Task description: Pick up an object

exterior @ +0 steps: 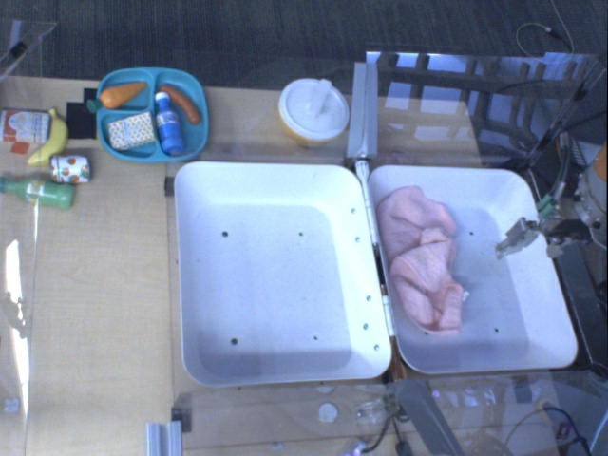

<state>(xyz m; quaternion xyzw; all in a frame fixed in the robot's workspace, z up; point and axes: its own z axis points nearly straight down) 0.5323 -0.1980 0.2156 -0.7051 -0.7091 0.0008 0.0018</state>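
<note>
Looking down at your bench, you have the pink cloth (423, 269) lying crumpled in the right bin (532, 345), bunched against its left wall and well apart from the gripper (518, 237). Your gripper hangs over the right side of that same bin, reaching in from the right edge with nothing between its fingers, though you can't tell from this angle how wide they stand. Beside it sits the left bin (275, 274).
</note>
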